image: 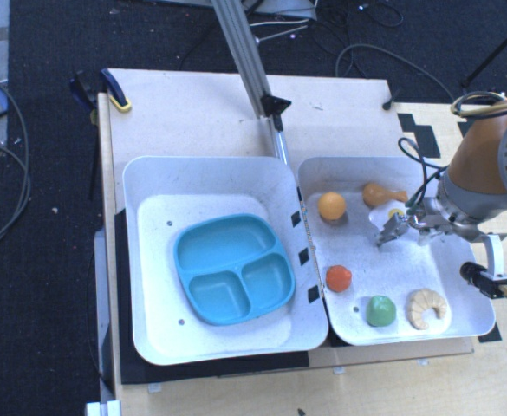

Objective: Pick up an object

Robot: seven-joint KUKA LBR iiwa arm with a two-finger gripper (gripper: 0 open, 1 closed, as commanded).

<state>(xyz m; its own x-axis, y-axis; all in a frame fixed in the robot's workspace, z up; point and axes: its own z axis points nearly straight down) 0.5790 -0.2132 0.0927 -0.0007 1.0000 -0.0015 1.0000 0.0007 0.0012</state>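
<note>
In the right white bin [470, 323] lie several small objects. An orange ball [331, 206] sits near the bin's back left. A tan-orange oblong piece [378, 195] is just right of it. A red piece [338, 277], a green piece [380, 310] and a pale croissant-shaped piece [427, 308] lie along the front. My gripper [391, 231] hangs low over the bin's middle, just below the oblong piece and right of the orange ball. A bit of yellow shows beside its tip. Nothing is visibly held.
The left white bin [149, 232] holds a blue divided tray [233, 267]. A slanted metal rail [244, 50] runs down to the gap between the bins. The grey arm with its orange band [487, 154] enters over the right bin's right side.
</note>
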